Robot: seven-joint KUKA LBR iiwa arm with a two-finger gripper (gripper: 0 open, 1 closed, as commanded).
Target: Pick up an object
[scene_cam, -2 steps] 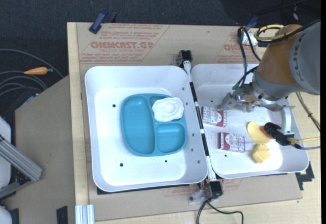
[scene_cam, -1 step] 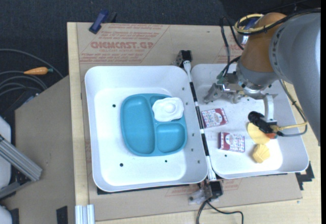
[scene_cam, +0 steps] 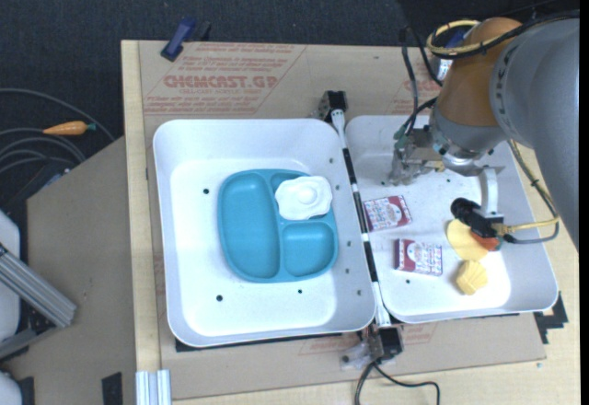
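Observation:
My gripper [scene_cam: 403,168] hangs over the back left part of the right bin [scene_cam: 525,297], pointing down at the bare bin floor. Nothing is seen in it. A red and white packet [scene_cam: 385,212] lies just in front of the gripper, near the divider between the bins. A second red and white packet [scene_cam: 419,256] lies further forward. A rounded yellow piece [scene_cam: 463,240] and a small yellow block [scene_cam: 471,278] sit to the right of the packets.
The left bin [scene_cam: 184,302] holds a blue divided tray [scene_cam: 258,228] with a white cup-like item [scene_cam: 303,197] on its back right corner. A blue tool [scene_cam: 179,40] lies on the board behind the bins. Cables trail at the far left.

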